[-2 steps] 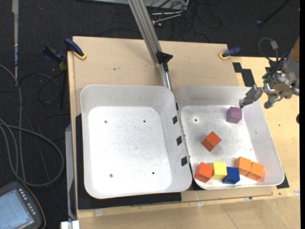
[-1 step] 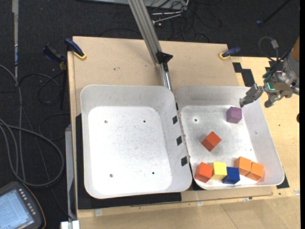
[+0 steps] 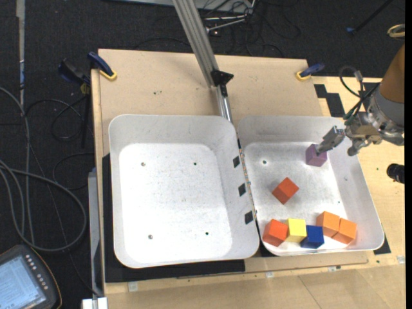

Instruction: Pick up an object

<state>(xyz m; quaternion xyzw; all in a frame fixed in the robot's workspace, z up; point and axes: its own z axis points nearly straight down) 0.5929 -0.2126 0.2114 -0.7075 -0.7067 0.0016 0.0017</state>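
1. My pincer [image 3: 339, 140] hangs spread apart over the right bin [image 3: 367, 192], one finger touching the purple block [image 3: 315, 156].
2. Risk: that finger nudges it aside and I close on nothing.

**Two white bins share a plywood bench**

A pale plywood bench [image 3: 161, 82] stands on a dark floor [image 3: 45, 140] strewn with cables. Two shallow white bins lie directly on it, side by side and touching along their inner edges: the left bin [image 3: 122, 172] and the right bin [image 3: 367, 201]. A black mat [image 3: 109, 262] shows under the left bin's near and outer edges. Blue-and-yellow clamps grip the bench's far corners, one at the left [image 3: 103, 66] and one at the right [image 3: 310, 71]. A grey metal pole [image 3: 199, 44] slants over the far edge.
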